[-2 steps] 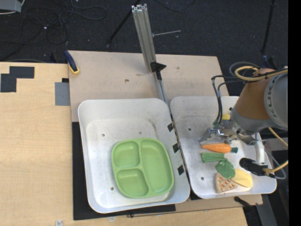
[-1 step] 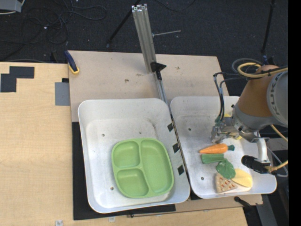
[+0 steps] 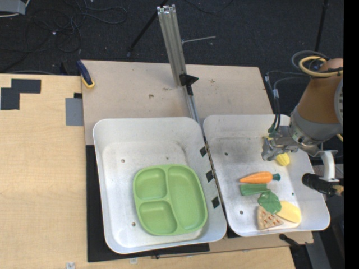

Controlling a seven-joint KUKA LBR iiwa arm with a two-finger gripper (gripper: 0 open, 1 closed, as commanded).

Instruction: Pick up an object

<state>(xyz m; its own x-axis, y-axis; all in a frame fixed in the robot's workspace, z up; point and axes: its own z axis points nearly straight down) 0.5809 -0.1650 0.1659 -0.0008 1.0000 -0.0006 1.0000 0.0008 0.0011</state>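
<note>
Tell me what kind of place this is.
Most likely a robotics lab test bench: a grey arm reaches over two white bins, toy food such as a carrot lies in one, and cables trail across the dark floor.

The grey arm (image 3: 318, 108) reaches in over the right bin (image 3: 235, 217), its pincer (image 3: 273, 149) low above the bin floor with a small yellow piece (image 3: 283, 159) just beside it. Nearer the front of that bin lie a carrot (image 3: 257, 178), a green stick (image 3: 253, 189), a leaf (image 3: 270, 202), a waffle (image 3: 268, 220) and a yellow wedge (image 3: 290, 212). A green divided tray (image 3: 168, 200) sits in the left bin (image 3: 112, 150) on the table (image 3: 134, 88).
</note>
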